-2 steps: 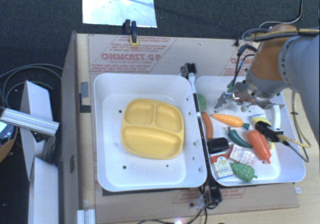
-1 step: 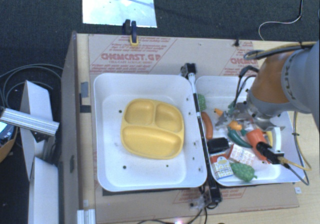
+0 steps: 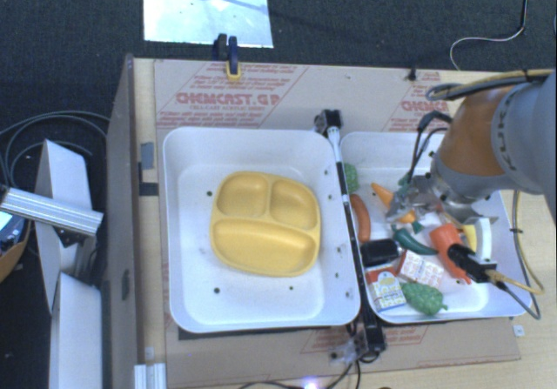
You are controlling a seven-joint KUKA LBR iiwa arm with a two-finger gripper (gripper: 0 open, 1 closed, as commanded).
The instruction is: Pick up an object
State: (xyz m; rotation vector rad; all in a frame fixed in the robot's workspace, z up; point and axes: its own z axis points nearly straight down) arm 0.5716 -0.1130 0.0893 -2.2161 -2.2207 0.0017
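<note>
Green moulded plastic, a bumpy toy vegetable point(image 3: 424, 298), lies nearest the front rim of the right bin point(image 3: 509, 313), beside printed cards point(image 3: 420, 269) and a small black block point(image 3: 379, 251). Beyond these sit an orange-red piece point(image 3: 446, 239), a dark green curved pod point(image 3: 416, 244), a red sausage-shaped toy point(image 3: 361, 217) against the divider, an orange carrot piece point(image 3: 382, 194) and a green leafy item point(image 3: 350, 176). Judged light, rigid and somewhat slick; the carrot piece is best taken across its narrow width.

The gripper point(image 3: 406, 204) is low among this clutter, just right of the carrot piece; its opening and any hold cannot be told.

The left bin point(image 3: 187, 204) holds one yellow three-compartment tray point(image 3: 265, 224), its compartments bare. That tray looks awkwardly broad for a two-finger hold.
</note>
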